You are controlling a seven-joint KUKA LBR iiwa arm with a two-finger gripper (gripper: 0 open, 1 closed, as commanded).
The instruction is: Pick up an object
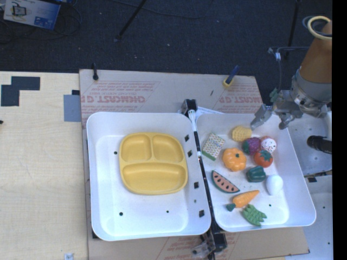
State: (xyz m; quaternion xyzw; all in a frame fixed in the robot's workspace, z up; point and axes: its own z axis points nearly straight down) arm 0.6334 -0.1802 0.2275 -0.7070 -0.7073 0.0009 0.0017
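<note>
Above the right bin's [303, 199] far edge, I see the gripper [269, 118] with fingers spread, holding nothing. Step in hand: approach. Toy food lies clustered below, the corn [241, 133] nearest. Next, I judge, comes descent over one piece.

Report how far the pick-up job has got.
Nothing looks done: the toy foods, such as the corn and pumpkin, all lie in the right bin. In hand: the claw hangs open over that bin's far edge, holding nothing. Left: descend, grasp, lift.
</note>
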